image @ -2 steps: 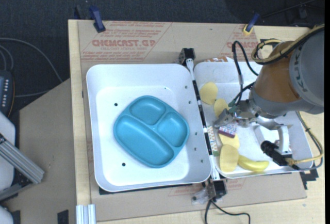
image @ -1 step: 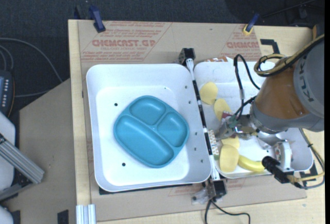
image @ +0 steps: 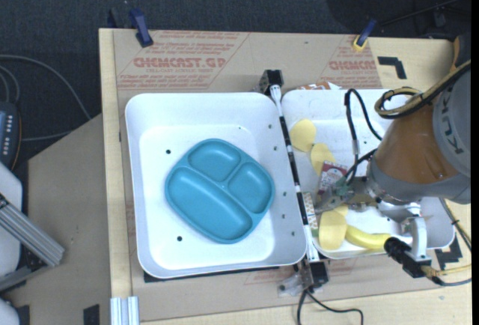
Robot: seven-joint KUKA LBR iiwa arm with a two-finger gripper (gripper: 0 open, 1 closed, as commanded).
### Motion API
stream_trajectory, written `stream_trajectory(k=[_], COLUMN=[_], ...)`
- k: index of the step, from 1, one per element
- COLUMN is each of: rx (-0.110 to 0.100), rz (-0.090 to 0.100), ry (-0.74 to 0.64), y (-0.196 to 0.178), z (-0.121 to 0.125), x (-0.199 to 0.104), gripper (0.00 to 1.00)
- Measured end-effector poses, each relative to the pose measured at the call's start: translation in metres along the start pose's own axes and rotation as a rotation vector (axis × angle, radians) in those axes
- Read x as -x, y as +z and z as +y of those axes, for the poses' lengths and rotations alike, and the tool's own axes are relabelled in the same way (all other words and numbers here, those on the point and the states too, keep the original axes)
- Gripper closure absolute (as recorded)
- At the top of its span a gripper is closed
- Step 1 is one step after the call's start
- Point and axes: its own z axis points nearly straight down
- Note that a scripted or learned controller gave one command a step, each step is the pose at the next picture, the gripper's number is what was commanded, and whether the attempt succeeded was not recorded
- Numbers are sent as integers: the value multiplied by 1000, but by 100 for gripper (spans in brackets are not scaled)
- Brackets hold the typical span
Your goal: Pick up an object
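The bench [image: 187, 54] carries two white bins side by side. The left bin [image: 150, 121], toward nine o'clock, holds a blue divided plate [image: 218, 189] lying flat near its middle. The right bin [image: 329, 102], toward three o'clock, is largely covered by the grey arm [image: 419, 151] with its orange band, which reaches in from three o'clock and bends down over the bin's near half.

The claw [image: 340, 196] sits low in the right bin, close to the wall shared with the left bin, among a cluster of small things: pale yellow pieces [image: 303, 134] toward twelve o'clock of it, another yellow piece [image: 331, 228] at six o'clock, and a yellow banana-like object [image: 364, 238] toward five o'clock. Whether the claw is apart or together cannot be told, nor whether anything sits in it.

The step in hand looks like the grasp attempt itself, down among the clutter. The next move likely calls for a firm close on one piece, then a straight lift clear of the bin wall.
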Motion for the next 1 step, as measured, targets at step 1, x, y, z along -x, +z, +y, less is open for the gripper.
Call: stream_trajectory(k=[1], rx=[3], rz=[-2], ry=[-1], y=[0], z=[52], x=[3], gripper=[0])
